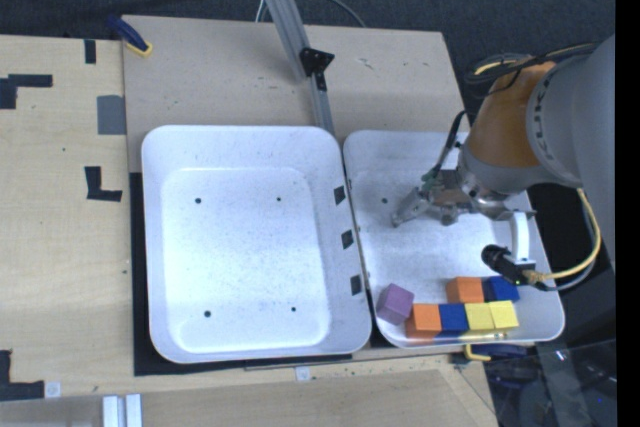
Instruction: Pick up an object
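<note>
White plastic makes up both shallow bins, which sit side by side on the pale wooden table. The left bin shows a speckled floor with four small dark dots near its corners. The right bin holds all the blocks, gathered along its near edge: a purple block stands a little apart at the left, tilted; next to it an orange block, then a blue block and a yellow block form a row touching one another. Behind that row lie a second orange block and a second blue block, also touching.

The grey arm with its orange band reaches in from the right over the right bin. Its claw hangs low over the middle of that bin's floor, well apart from the blocks, pointing toward the divide between the bins. Nothing is seen between its fingers; whether they stand wide or narrow cannot be told from this angle.

A grey metal rail slants across the table from the far side down to the bins' shared edge.
</note>
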Available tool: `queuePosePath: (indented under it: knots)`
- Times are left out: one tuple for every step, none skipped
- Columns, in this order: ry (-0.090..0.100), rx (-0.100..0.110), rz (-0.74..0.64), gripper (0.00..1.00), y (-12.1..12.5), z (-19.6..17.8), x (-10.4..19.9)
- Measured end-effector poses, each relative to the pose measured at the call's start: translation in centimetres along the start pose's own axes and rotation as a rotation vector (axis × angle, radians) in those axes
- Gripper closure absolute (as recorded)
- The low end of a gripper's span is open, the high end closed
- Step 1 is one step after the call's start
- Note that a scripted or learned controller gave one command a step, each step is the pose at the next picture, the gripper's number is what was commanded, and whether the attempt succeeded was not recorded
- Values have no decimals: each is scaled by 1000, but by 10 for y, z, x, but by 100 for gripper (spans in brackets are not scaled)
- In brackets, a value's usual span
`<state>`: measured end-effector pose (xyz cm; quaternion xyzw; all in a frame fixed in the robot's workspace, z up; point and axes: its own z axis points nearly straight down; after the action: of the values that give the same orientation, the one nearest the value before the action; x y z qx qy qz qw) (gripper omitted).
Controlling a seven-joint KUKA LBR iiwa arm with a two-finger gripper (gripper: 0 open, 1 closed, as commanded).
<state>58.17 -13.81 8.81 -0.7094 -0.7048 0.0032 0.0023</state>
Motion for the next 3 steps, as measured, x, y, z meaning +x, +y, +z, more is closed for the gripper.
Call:
queuePosePath:
  knots:
    - [2, -7, -7, 0, 3, -4, 4]
    - [1, -4, -7, 0, -11, -3, 2]
    - [4, -5, -12, 0, -9, -3, 53]
